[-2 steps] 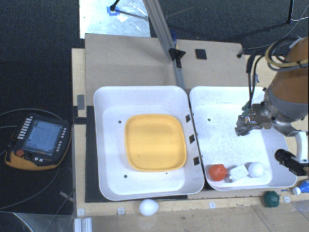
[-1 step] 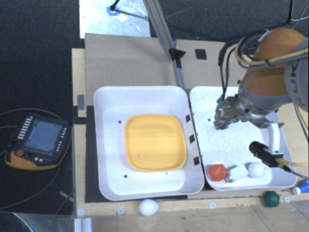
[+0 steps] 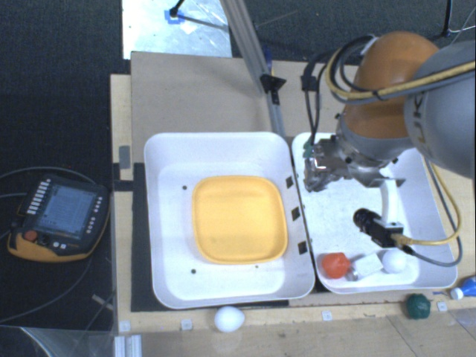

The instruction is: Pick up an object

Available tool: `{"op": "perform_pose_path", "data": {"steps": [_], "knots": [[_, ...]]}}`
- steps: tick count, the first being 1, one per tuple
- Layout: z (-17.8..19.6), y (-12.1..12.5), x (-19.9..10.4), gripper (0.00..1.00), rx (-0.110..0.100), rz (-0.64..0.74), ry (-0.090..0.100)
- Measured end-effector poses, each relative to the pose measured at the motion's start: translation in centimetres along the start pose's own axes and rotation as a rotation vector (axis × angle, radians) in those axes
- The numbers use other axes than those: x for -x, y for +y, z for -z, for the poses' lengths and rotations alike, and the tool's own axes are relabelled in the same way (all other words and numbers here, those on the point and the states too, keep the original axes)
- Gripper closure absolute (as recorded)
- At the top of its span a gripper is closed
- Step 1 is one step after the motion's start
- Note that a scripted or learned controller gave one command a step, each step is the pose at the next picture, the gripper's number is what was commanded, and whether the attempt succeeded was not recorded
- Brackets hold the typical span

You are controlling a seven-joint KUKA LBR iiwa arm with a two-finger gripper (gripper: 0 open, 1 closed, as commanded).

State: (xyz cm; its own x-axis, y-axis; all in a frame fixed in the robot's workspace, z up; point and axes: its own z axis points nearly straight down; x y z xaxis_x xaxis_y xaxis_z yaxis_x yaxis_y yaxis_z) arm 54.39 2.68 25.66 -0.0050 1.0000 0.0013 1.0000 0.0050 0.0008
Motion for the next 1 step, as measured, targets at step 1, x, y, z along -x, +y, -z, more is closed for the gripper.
{"op": "perform_pose_path", "data": {"steps": [1], "knots": [[0.17, 2.69, -4.58, 1.0, 0.0, 0.0, 0.0]]}}
